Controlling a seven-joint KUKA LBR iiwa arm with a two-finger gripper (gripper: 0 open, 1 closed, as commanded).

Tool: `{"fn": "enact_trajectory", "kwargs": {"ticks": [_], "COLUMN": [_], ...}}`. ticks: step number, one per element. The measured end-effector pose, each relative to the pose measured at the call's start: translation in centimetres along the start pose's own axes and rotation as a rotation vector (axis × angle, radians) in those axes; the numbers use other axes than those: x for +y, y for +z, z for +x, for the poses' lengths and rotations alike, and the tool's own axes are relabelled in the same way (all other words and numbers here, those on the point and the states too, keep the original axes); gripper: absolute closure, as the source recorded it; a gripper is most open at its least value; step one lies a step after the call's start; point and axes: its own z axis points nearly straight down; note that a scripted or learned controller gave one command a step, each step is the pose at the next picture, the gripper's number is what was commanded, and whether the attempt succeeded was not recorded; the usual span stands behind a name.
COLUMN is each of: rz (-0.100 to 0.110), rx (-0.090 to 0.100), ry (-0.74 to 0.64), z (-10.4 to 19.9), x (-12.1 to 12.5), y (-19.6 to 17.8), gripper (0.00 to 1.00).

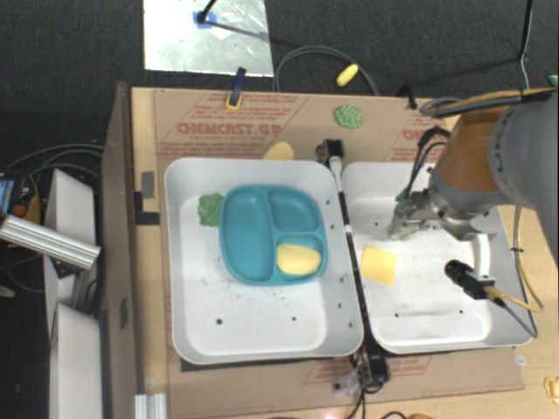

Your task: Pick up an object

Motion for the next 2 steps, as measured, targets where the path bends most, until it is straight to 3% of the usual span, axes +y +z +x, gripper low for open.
{"fn": "enact_trajectory", "kwargs": {"ticks": [1, 2], "rz": [0.000, 0.005], "rx": [-0.002, -0.001], "ry": [0.007, 0.006], "z": [-0.62, -0.56], "x": [-3.17, -3.15], "y": [-8.50, -8.03], "gripper": [1.00, 0.00]}}
